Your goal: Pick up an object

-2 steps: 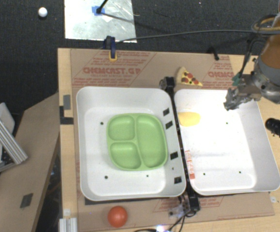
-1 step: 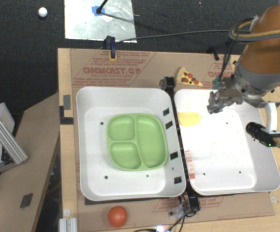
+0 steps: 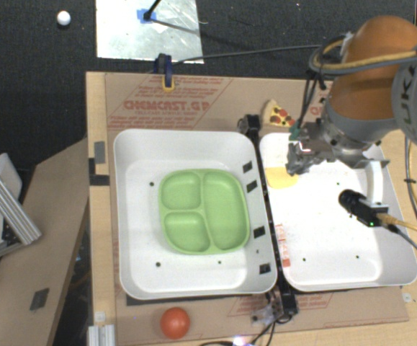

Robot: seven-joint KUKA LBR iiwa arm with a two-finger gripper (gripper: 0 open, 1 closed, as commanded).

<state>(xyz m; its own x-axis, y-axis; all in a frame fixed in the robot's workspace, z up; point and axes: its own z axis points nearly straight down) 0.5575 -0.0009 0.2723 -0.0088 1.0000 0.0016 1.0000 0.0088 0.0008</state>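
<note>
The KUKA arm's gripper (image 3: 299,158) hangs low over the far corner of the right bin (image 3: 338,265), on the side next to the divider, with the orange-banded wrist (image 3: 381,45) looming behind it; whether the gripper is spread or pressed together cannot be told from this angle, and no hold on anything can be confirmed; just beside it, a little nearer the camera and toward the divider, lies a pale yellow piece (image 3: 280,178), flat on the bin floor, its far edge tucked under the tool so that the two look close to touching, though contact cannot be made out; the piece is the likeliest pick, and it reads as thin, light and probably pliant, a thing that would weigh little but offer scant height to grip; a pinch across its exposed near edge, or a slight shift toward the divider to centre over it, looks the surest way in, since a smooth flat face on slick white plastic may simply slide; farther out, beyond the bin's rim and away from the camera, a pizza-slice toy (image 3: 276,112) rests on the cardboard; across the divider, well apart from the gripper, the left bin (image 3: 132,215) holds a green divided plate (image 3: 202,211); an orange ball (image 3: 174,322) sits outside the bins at the bench's near edge.
</note>
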